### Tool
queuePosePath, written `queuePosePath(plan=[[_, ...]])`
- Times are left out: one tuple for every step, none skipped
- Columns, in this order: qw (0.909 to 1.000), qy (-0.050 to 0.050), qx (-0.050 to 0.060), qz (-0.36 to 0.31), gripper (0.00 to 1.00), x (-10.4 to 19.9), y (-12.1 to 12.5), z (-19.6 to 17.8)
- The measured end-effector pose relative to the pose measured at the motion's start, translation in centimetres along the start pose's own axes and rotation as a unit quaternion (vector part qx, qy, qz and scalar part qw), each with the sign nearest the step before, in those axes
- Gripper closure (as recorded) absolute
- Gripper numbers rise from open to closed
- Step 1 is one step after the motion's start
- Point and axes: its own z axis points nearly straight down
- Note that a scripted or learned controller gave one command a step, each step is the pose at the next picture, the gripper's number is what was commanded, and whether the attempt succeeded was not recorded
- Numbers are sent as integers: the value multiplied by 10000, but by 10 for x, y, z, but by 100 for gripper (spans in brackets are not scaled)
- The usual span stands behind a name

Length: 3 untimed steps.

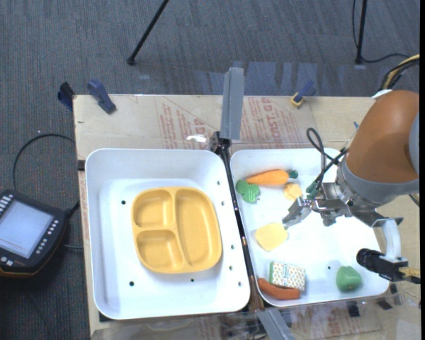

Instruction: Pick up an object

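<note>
Right white bin (319, 292): toys ring its walls; bare floor mid-right.
Left white bin (103, 211): yellow 3-part plastic tray (177, 229) centred.
Jaws (292, 218): above pale yellow wedge (270, 236); spread unclear, cannot tell.

Bins (106, 190): smooth white plastic with a slight sheen.
Tray (176, 229): yellow plastic, matt, at 9 o'clock from the arm.
Bench (163, 115): pale bare wood with printed red marks, dull.
Floor (57, 41): grey carpet, rough ribbed weave.
Arm (382, 144): orange band glossy, grey shell smooth.
Gripper (297, 212): bare metal, dull grey.
Carrot (269, 178): orange plastic, smooth.
Packet (287, 275): printed wrapper, at 6 o'clock from the gripper.
Green block (348, 279): smooth plastic.
</note>
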Motion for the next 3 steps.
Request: queuePosePath(plan=[[9999, 2, 53, 109, 0, -63, 104, 95], [10000, -3, -4, -39, 0, -44, 135, 130], [10000, 2, -26, -34, 100, -44, 136, 117]])
